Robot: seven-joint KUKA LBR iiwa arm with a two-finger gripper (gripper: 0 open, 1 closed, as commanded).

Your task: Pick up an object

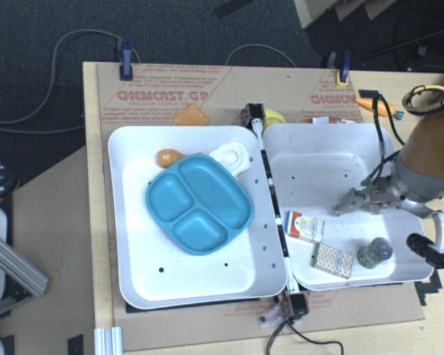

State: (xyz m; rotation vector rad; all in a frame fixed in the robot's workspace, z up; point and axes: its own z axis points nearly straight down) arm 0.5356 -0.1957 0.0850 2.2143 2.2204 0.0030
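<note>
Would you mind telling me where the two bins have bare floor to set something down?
Left bin: a bare strip along the near edge, below the blue tray. Right bin: its far half is bare, above the gripper. Crowded: the right bin's near edge, with the carton, packet and round lid.

The bench point(96, 198), topped with printed brown cardboard, carries two white bins: the left bin point(133, 272) and the right bin point(311, 146), touching. An orange lump point(190, 115) lies at the far edge.
</note>
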